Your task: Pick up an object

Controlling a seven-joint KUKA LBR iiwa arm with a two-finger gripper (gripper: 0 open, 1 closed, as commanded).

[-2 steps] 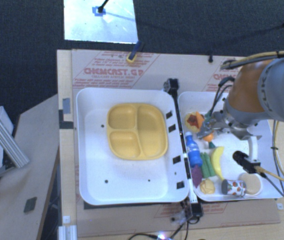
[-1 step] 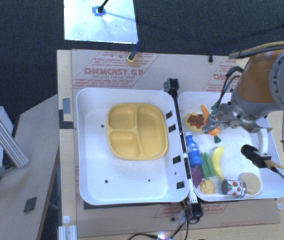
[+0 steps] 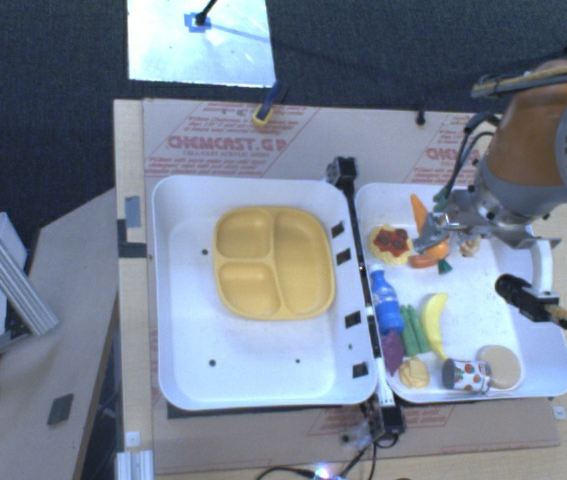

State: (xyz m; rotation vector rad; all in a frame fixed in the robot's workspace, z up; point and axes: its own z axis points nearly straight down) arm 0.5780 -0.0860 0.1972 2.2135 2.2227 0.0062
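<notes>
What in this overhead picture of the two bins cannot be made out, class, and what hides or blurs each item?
- Gripper, camera view: too small and blurred to read where it meets the toys.
- Orange toy beneath it: partly covered by the gripper, so contact is unclear.
- Purple item against the right bin's left wall: too small and partly hidden to identify.
- Arm: cut off by the right edge.

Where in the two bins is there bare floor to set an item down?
Left bin: bare floor rings the yellow tray, widest below it. Right bin: a patch between the banana and the right wall. Crowded along the divider by the blue bottle and under the gripper.
</notes>
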